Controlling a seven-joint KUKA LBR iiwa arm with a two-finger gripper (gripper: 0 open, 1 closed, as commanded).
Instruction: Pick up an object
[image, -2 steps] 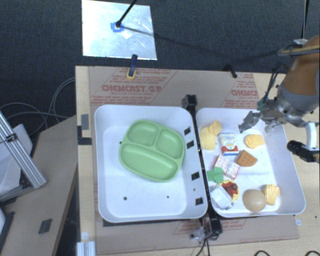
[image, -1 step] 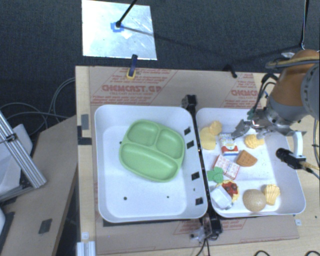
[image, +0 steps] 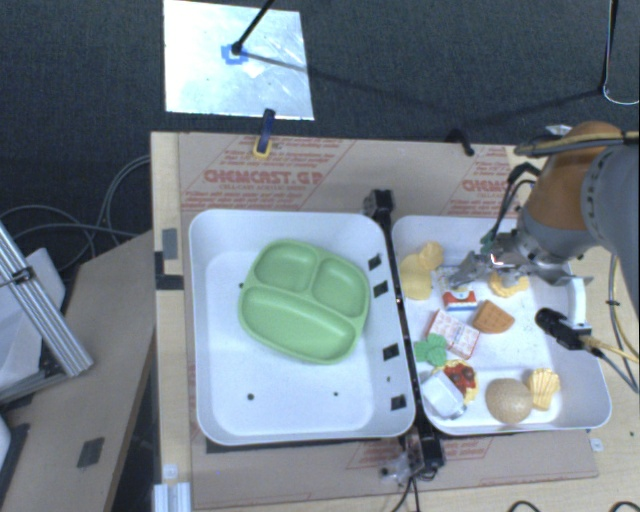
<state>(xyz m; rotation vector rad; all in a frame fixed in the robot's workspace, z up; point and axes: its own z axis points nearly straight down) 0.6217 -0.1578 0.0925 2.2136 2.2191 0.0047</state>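
The bench (image: 300, 175) bears two bins. The left bin (image: 280, 395) holds one green plate (image: 305, 300) with three wells. The right bin (image: 575, 385) holds what looks like nine toys, though the small ones are hard to tell apart. There is a yellow lump (image: 420, 270) by its left wall and a red-and-white piece (image: 460, 298). Below these lie an orange wedge (image: 493, 318), a printed box (image: 452, 332), a green piece (image: 432, 350) and a red-and-white packet (image: 450, 385). A tan ball (image: 508, 400) and a yellow shell (image: 544, 386) lie at the near end, and a yellow piece (image: 508, 286) lies toward the far end. The arm (image: 565, 200) reaches in from the right and bends over the far end of the right bin, its orange band uppermost. The gripper (image: 468, 270) points left, low between the yellow lump and the yellow piece, just above the red-and-white piece. I cannot tell whether it is open or closed, and I see no toy in its grip.
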